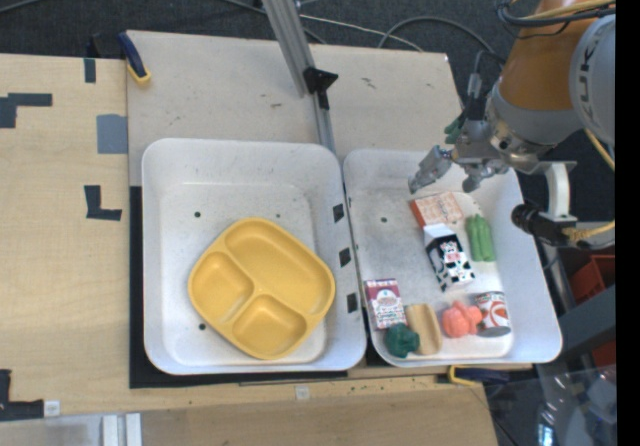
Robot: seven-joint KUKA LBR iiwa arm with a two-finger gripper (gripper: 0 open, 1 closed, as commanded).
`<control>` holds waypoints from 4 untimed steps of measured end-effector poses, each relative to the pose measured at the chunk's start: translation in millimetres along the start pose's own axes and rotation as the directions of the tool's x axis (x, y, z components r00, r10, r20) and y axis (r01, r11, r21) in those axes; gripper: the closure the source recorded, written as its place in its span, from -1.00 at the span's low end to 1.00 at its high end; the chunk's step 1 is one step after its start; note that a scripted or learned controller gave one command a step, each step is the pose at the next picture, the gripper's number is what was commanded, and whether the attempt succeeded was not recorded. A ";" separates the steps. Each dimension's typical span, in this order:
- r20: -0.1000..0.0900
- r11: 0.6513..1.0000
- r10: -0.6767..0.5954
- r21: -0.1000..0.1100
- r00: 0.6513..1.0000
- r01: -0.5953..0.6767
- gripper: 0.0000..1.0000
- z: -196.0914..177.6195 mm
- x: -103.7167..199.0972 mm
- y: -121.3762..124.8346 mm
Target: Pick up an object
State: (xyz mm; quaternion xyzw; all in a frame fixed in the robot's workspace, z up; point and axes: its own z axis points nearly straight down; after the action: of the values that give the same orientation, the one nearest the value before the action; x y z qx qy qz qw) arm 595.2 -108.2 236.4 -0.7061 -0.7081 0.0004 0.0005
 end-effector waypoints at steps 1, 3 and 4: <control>0.000 1.000 0.000 0.000 1.000 0.000 -1.00 -0.1 0.0 0.0; 0.001 1.000 0.001 0.005 1.000 -0.001 -1.00 89.6 5.8 -8.0; 0.000 1.000 0.001 0.005 1.000 -0.001 -1.00 143.9 6.6 -9.7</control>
State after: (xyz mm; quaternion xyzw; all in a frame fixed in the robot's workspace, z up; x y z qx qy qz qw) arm 585.3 -101.6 92.5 -0.7065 -0.7077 0.0025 0.0023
